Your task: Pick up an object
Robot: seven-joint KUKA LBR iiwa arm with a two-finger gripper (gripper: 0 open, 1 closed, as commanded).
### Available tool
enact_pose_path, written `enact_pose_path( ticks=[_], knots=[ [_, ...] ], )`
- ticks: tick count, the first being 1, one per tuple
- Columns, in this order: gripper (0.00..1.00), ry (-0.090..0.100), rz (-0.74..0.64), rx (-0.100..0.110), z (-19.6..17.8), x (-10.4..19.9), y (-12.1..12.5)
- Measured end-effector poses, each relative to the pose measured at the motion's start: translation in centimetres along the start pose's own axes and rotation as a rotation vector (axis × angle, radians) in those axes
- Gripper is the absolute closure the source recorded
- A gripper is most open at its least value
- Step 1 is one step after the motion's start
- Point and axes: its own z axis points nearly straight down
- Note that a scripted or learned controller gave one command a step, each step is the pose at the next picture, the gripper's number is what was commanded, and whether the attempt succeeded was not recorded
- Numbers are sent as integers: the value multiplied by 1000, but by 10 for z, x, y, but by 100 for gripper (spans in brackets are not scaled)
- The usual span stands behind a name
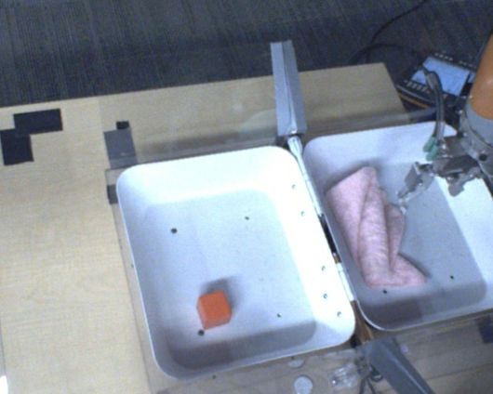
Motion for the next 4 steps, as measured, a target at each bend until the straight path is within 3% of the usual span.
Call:
enact_pose_path(
  ticks=[1, 2, 3, 4],
  knots=[
    [0, 0, -88, 1, 72, 17, 28],
    [0, -3, -110, -14, 119, 32, 45],
    [0, -3, -134, -18, 118, 23, 9],
    [100, -1, -137, -27, 106, 25, 12]
  ],
)
